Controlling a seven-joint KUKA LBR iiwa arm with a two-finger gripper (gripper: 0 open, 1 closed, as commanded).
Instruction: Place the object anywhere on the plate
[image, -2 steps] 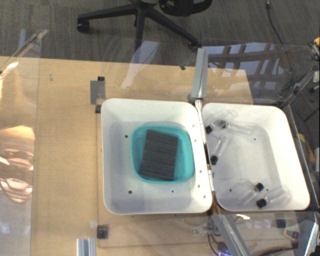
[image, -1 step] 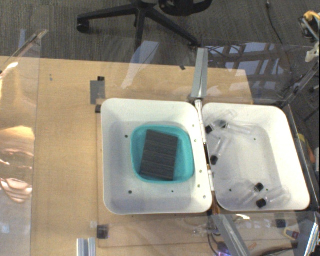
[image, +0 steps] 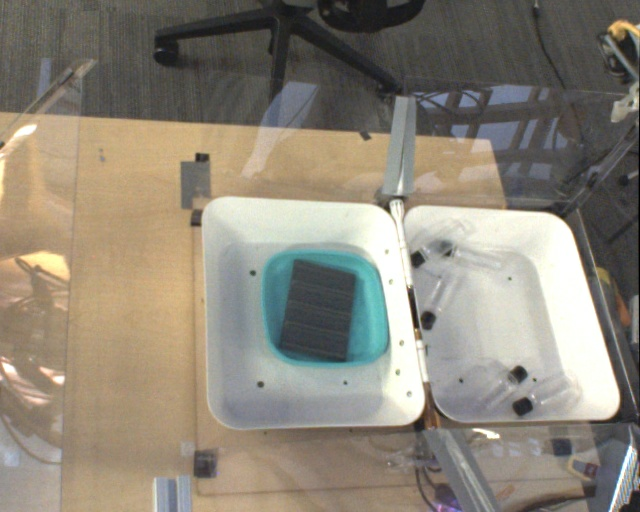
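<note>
The dark block is on the blue-green plate

The dark block (image: 318, 310) lies flat in the middle of the blue-green plate (image: 271, 300), and the plate sits in the left bin (image: 228, 340). The block's long side runs from the far side to the near side, tipped a little. My arm comes in from the right, so the block is far over to the left for me, past the right bin (image: 565, 300). That bin has some small clear tubes (image: 470, 257) with black caps in it. Both bins sit on the tan worktop (image: 120, 300). I cannot tell if my fingers are wide or narrow. I think the job looks done, because the block rests fully on the plate.
</note>
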